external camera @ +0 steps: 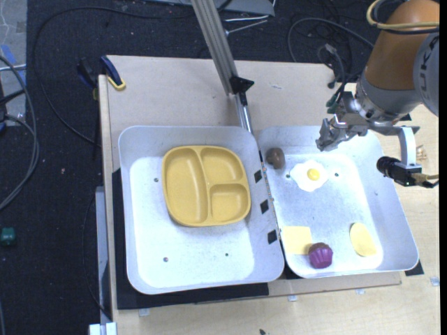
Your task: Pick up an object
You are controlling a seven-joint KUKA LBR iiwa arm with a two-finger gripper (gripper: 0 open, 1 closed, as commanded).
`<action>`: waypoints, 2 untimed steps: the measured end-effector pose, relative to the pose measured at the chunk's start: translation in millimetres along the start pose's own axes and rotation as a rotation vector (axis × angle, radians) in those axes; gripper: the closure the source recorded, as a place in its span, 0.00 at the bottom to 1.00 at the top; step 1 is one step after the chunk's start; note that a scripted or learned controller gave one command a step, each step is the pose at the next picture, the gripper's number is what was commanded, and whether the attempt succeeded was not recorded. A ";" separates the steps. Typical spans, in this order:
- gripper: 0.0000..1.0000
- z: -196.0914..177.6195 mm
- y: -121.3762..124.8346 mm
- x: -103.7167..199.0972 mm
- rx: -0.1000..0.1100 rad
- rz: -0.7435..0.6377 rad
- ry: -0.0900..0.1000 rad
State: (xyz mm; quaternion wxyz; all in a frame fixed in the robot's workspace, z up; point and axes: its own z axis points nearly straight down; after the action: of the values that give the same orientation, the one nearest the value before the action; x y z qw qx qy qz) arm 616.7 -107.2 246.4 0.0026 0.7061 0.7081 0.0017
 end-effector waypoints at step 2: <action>1.00 -11.9 -28.9 98.7 0.008 -0.004 0.002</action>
State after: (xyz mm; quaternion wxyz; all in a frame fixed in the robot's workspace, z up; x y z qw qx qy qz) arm 587.5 -8.6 258.0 -0.0010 0.7046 0.7096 -0.0001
